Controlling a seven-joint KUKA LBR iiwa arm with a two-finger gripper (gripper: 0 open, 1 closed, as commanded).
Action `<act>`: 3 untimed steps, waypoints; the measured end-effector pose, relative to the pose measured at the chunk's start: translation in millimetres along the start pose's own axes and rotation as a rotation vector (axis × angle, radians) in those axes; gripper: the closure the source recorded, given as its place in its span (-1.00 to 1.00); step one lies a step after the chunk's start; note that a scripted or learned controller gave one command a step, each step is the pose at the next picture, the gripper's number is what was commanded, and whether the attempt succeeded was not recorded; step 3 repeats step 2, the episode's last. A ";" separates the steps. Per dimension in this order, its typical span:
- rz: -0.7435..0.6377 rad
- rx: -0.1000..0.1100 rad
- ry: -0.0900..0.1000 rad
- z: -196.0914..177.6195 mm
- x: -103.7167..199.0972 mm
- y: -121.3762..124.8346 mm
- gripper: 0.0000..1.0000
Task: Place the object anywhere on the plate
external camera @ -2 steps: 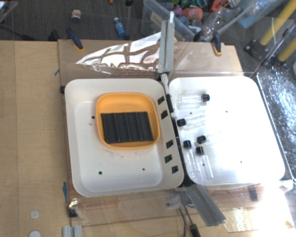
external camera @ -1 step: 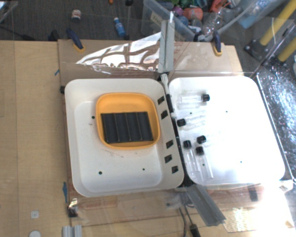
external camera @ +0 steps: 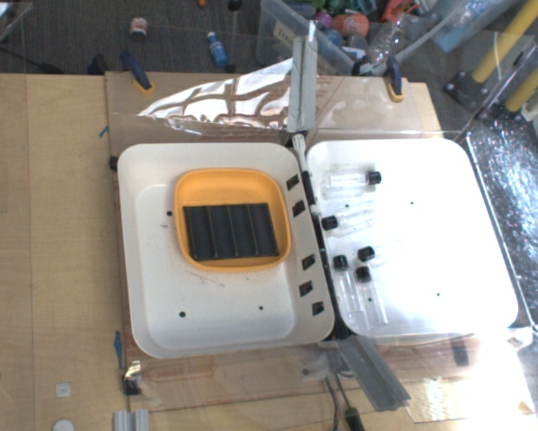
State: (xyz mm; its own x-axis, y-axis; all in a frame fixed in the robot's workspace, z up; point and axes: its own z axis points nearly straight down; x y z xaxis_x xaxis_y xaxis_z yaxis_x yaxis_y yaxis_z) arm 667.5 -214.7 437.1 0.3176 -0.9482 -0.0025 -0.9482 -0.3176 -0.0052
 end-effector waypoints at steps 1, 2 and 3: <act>0.004 0.010 0.000 -13.1 0.1 -0.8 1.00; -0.372 -0.003 0.000 0.8 -3.8 -1.5 1.00; -0.372 -0.003 0.000 0.8 -3.8 -1.5 1.00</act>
